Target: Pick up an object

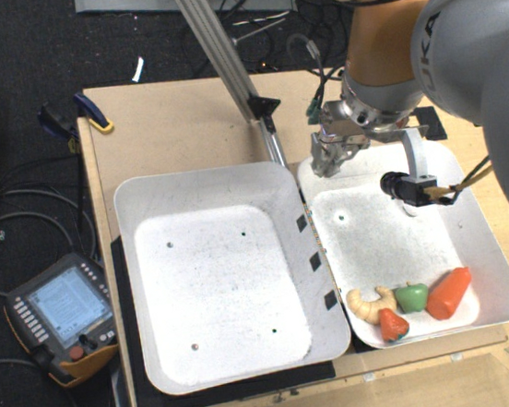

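The left bin (218, 277) sits beside the right bin (408, 243), whose front edge carries a cream piece (368, 302), a strawberry (393, 323), a green pepper (412, 296) and a carrot (449, 293). The gripper (328, 162) hangs over its back-left corner, seemingly holding nothing. No writing is legible.

Two bins sit side by side on the bench (179, 124): the left bin (135, 214) and the right bin (497, 278), their inner rims touching. Down in the right bin's near end, four items cluster: a curled piece (365, 302) leftmost, a strawberry (392, 323) just in front of it, a pepper (413, 296) beside them, a carrot (449, 293) rightmost. The gripper (328, 162) hangs over that bin's far left corner. A handheld pendant (62, 312) lies left of the bench.
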{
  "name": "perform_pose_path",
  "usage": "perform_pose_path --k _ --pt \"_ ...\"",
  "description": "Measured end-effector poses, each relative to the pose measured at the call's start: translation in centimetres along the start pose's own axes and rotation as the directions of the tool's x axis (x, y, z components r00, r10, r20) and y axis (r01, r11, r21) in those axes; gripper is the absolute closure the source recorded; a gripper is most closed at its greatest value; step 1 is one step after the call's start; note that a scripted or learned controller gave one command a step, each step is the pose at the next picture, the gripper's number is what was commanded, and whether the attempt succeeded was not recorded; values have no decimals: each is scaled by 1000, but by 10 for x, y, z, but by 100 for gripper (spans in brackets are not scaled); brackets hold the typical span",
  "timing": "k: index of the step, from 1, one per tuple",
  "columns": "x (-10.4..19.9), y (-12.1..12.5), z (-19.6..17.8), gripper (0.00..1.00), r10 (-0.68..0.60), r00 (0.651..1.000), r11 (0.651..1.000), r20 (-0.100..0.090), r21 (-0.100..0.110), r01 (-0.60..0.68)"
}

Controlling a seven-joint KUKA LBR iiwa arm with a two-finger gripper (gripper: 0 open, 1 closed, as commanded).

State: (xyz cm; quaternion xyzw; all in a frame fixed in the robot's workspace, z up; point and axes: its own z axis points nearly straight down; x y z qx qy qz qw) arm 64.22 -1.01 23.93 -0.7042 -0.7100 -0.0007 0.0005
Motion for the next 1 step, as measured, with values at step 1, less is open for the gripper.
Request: perform_pose_path --k 1 --pt "55 10 11 100 0 1000 1000 0 0 0"
